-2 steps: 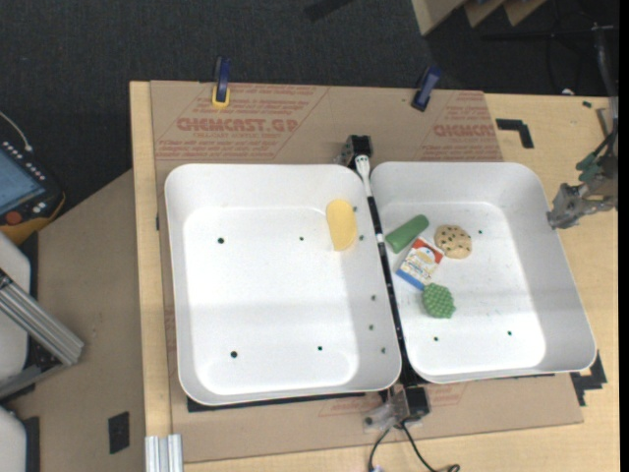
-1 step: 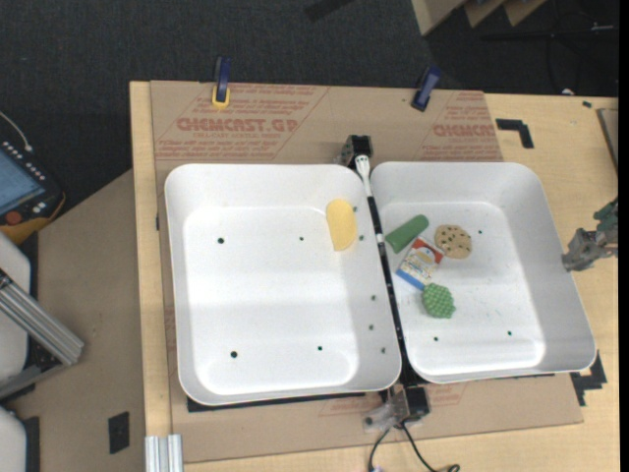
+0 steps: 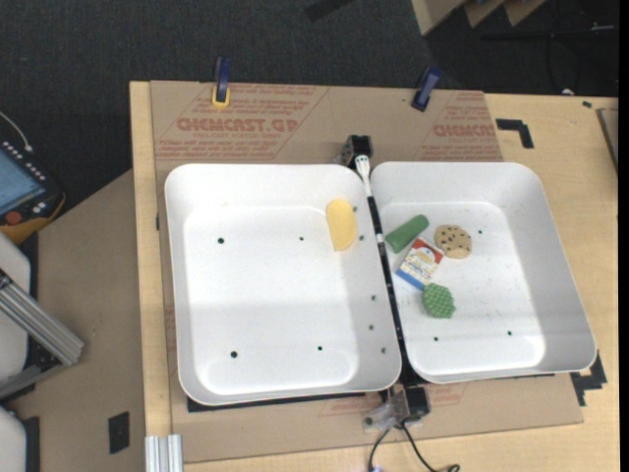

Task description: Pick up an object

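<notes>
On the bench, two shallow white bins sit side by side on a brown cardboard sheet (image 3: pixel 295 116) printed with red lettering and held at its far edge by two blue clamps. Left bin (image 3: pixel 197 293): smooth, glossy moulded plastic with rounded corners and a few small dark holes in its floor; it holds one item, a pale yellow object (image 3: pixel 341 223) of elongated, rounded form and matte, soft-looking surface, lying near the bin's right wall. Right bin (image 3: pixel 531 303): of the same make, holding four items clustered toward its left half. These are a green bar (image 3: pixel 406 232), flat and oblong, lying at a slant; a round tan cookie-like disc (image 3: pixel 453 240) with dark specks, just beside it; a small flat packet (image 3: pixel 420 264) in red, white and blue, apparently printed card or foil; and a green knobbly piece (image 3: pixel 438 301) with a bumpy, textured surface, nearest the camera. The items lie close together but mostly apart, the packet nearly touching the green bar. Progress, as judged from this arrangement: no object is lifted; all five rest on the bin floors, so the pick remains wholly to be done. The pincer's state cannot be told from this view, and nothing can be said of what it may hold.
</notes>
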Tool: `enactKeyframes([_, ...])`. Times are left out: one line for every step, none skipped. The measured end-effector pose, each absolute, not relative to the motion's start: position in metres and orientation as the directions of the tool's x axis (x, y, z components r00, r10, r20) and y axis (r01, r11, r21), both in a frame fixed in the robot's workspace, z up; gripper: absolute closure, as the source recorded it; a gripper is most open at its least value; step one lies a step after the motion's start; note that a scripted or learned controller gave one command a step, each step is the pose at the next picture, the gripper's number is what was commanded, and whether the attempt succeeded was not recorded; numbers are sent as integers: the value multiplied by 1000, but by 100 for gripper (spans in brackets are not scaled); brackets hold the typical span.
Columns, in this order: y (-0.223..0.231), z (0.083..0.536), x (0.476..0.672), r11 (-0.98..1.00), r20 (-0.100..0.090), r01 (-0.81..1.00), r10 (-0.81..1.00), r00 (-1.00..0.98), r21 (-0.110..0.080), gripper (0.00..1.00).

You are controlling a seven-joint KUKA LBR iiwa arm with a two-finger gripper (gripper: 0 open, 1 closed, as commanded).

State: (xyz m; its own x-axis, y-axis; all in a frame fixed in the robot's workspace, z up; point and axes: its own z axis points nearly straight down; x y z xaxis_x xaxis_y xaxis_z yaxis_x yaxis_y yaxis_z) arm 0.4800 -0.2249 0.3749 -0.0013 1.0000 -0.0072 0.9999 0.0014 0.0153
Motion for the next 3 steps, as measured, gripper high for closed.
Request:
enactKeyframes([-224,302,479,-1,2,1000,1000,1,-5,100])
enactKeyframes([-223,255,479,-1,3,1000,1000,1,-5,100])
enactKeyframes([-225,349,480,2,-6,1000,1000,-2,11,100])
